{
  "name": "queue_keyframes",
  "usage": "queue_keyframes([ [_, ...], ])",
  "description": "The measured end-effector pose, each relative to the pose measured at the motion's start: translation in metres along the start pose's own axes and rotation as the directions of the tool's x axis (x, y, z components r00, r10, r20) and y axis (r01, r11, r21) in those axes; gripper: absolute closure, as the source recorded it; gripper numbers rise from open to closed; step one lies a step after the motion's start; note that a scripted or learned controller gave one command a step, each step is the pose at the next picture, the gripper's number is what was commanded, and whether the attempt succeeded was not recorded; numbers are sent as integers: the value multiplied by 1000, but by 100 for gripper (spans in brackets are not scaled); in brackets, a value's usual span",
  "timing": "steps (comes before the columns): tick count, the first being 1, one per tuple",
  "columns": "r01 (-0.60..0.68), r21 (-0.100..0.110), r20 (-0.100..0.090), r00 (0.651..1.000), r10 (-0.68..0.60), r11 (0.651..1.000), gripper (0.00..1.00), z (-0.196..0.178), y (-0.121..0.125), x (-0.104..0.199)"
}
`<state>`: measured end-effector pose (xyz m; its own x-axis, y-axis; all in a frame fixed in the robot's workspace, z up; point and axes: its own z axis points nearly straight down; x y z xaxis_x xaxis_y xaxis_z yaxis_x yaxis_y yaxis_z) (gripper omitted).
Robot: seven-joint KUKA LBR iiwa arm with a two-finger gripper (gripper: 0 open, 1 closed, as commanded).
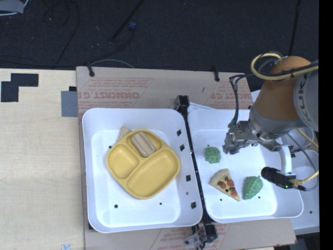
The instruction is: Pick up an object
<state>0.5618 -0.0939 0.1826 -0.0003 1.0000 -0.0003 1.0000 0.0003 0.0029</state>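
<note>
In the right bin (270,208) lie a small green broccoli piece (212,154), a pizza slice (225,184) with red toppings, and a green bunch of grapes (252,187). My gripper (232,145) hangs over the right bin's middle, just right of the broccoli and above the pizza slice. Nothing shows between its fingers. The left bin (101,134) holds a yellow divided plate (143,164) with a tan bread-like piece (142,142) in its top compartment.
A black divider (190,160) runs between the two bins. Brown cardboard (135,90) lies under both bins, and a pale wooden bench top (36,165) spreads to the left.
</note>
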Motion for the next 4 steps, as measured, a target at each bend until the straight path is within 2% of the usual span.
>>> queue_keyframes([
  [1,0,1,0,1000,0,1000,100,-43,-1,2],
  [2,1,3,0,1000,-1,1000,100,-64,-1,1],
  [3,4,6,-3,1000,-4,1000,100,-71,-10,50],
  [4,4,8,-3,1000,-4,1000,100,-58,-22,109],
])
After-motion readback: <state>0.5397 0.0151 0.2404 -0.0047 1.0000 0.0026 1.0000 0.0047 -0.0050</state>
